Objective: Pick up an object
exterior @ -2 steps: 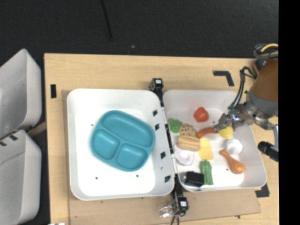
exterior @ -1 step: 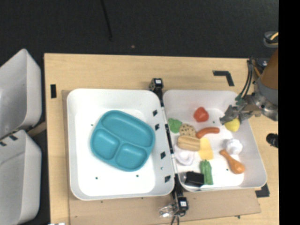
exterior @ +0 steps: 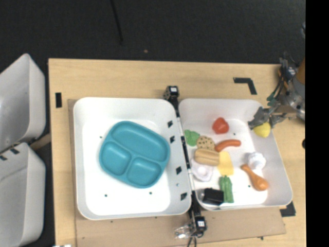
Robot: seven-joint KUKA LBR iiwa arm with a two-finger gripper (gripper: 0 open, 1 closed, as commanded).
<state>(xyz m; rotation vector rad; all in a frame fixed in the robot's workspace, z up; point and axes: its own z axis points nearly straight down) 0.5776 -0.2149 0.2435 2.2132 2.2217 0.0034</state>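
Observation:
My gripper [exterior: 263, 123] hangs at the far right, over the right bin's [exterior: 241, 106] right rim. A small yellow toy fruit [exterior: 262, 131] sits between its dark fingertips, and the gripper is shut on it. The right bin also holds several toy foods: a red tomato [exterior: 220, 125], an orange sausage [exterior: 227, 144], a cookie [exterior: 205, 142], a bread roll [exterior: 206, 157], a yellow cheese block [exterior: 225, 163], a drumstick [exterior: 255, 177], a white piece [exterior: 256, 160], a green leaf [exterior: 192, 137], a green vegetable [exterior: 226, 188] and a black block [exterior: 212, 195].
The left bin [exterior: 87, 194] holds a blue divided plate [exterior: 134, 154]. White boxes [exterior: 18, 138] stand off the bench's left edge. Cables and arm hardware [exterior: 288, 86] crowd the right edge.

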